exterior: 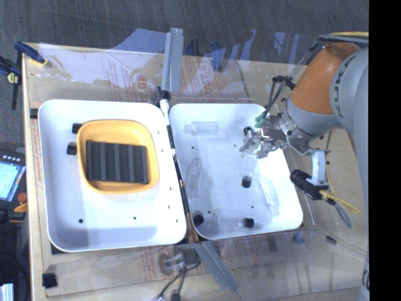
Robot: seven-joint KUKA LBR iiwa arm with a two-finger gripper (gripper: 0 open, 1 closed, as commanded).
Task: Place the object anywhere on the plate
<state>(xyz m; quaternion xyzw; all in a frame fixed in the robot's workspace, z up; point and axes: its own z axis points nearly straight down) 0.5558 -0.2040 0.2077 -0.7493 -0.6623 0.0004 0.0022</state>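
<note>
Success at this step rests on a sure pick, since nothing visibly sits in the grey arm's two-finger gripper (258,144), which hangs low over the shallow white right-hand bin (220,232), well to the right of the rounded yellow plate (119,128). Whether that gripper is open or closed cannot be told from this slanted view; its metal tip is too small and cluttered with cables.

The plate lies in the shallow white left-hand bin (56,218) and already carries a dark ridged rectangular block (118,162) over most of its middle.

Which thing is the task's object is uncertain. The likeliest candidates all lie far to the plate's right: a small black piece (246,182) on the bin floor, just on the near side of the gripper, and several clear plastic pieces, one (202,128) on the plate's side of the gripper, another (194,173) closer to the plate, a third (270,198) farthest from it.

I judge the step in hand to be the grasp. To do it well, the gripper should centre over a single piece, descend straight and close fully before lifting. The clear pieces look slippery and hard to locate, so a check for a real hold is wise. The carry must then clear the two bin walls that stand between it and the plate, and the release should aim at the plate's bare yellow rim or squarely onto the block, so the object doesn't roll off.
</note>
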